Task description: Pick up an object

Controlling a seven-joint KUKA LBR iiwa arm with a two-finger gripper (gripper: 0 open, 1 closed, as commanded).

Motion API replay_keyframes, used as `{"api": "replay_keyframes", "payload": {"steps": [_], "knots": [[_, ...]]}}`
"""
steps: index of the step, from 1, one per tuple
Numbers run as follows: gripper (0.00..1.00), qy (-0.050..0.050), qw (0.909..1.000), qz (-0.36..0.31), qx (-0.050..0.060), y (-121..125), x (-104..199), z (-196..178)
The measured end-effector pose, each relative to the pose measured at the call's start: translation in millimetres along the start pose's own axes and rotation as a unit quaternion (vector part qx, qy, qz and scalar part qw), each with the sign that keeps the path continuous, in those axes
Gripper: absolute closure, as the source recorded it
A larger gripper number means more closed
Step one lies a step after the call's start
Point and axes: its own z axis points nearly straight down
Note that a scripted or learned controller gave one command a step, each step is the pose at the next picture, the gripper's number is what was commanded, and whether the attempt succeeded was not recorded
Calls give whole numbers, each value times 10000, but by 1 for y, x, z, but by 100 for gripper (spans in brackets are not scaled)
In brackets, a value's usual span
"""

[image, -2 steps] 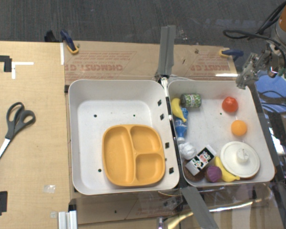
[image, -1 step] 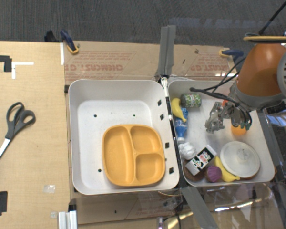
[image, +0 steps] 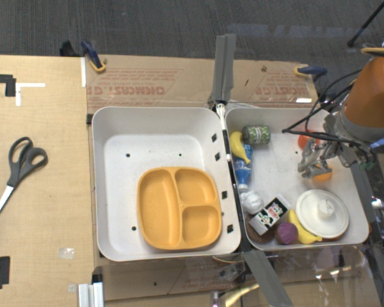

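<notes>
My gripper point(image: 312, 164) hangs low over the right bin point(image: 278, 165), near its right side. Just under and to the right of it lies a small orange object point(image: 322, 176), and a red piece point(image: 302, 141) shows to its upper left. Whether anything is held is not visible. Along the bin's left wall lie a green can point(image: 256, 134), a yellow toy point(image: 236, 146), a blue bottle point(image: 242, 171) and a clear white piece point(image: 251, 202). At the front sit a black-and-white box point(image: 269, 214), a purple object point(image: 286, 233), a yellow object point(image: 305, 233) and a round white lid point(image: 322, 213).
The left bin point(image: 115, 146) holds a yellow divided plate point(image: 179, 206). Scissors point(image: 18, 166) lie on the bench at the far left. Cables and the arm's orange band point(image: 371, 98) crowd the right bin's right side. Blue clamps point(image: 93, 56) hold the cardboard behind the bins.
</notes>
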Motion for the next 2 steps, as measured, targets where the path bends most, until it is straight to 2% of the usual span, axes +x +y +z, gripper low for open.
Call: {"api": "replay_keyframes", "payload": {"steps": [1,2], "knots": [[100,-4,9991,422,-1,-27,-55,-189],[100,3,9952,978,-3,-30,-64,-264]]}}
